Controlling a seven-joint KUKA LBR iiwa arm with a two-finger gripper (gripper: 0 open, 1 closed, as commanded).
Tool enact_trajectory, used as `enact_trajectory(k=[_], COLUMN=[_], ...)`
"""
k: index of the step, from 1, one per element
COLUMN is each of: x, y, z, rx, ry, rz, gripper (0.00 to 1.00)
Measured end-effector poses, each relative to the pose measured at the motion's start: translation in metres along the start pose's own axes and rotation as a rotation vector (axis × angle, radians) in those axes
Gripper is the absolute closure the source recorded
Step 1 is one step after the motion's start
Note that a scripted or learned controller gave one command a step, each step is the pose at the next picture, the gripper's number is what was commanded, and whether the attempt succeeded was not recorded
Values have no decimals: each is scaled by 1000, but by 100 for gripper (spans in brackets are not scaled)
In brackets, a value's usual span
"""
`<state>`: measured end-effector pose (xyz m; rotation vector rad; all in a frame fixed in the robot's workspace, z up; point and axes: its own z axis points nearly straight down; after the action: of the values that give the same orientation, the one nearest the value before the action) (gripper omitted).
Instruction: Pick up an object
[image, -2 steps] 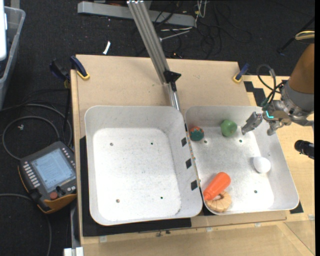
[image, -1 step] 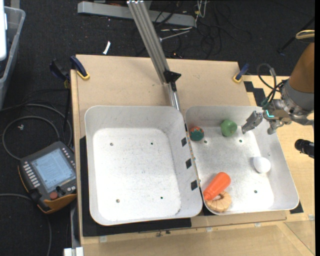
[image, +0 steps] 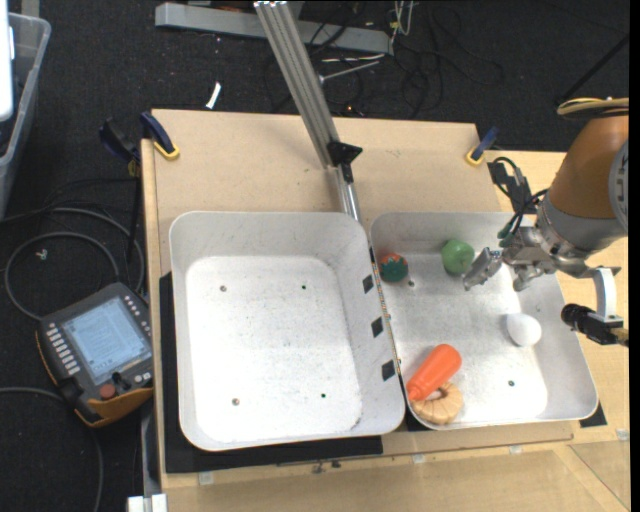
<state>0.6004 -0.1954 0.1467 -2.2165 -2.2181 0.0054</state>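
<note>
The right bin (image: 560, 400) holds a green ball (image: 458, 255), a small red-and-green piece (image: 393, 267) near its left wall, a white egg-shaped object (image: 522, 329), an orange carrot (image: 434, 369) and a tan ring-shaped piece (image: 441, 404) under the carrot's lower end. My gripper (image: 486, 270) hangs over the bin's upper right part, just right of the green ball and above the white egg. Its fingers are spread and nothing sits between them.
The left bin (image: 200, 250) lies beside the right one, sharing a middle wall with black clips. A slanted metal pole (image: 305, 85) runs from the top down to the bins' junction. A teach pendant (image: 98, 345) rests off the bench at left.
</note>
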Motion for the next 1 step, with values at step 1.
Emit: enact_trajectory(k=[1], x=[1], y=[0], z=[54], rx=[-3], ry=[-1], rz=[0], gripper=[0])
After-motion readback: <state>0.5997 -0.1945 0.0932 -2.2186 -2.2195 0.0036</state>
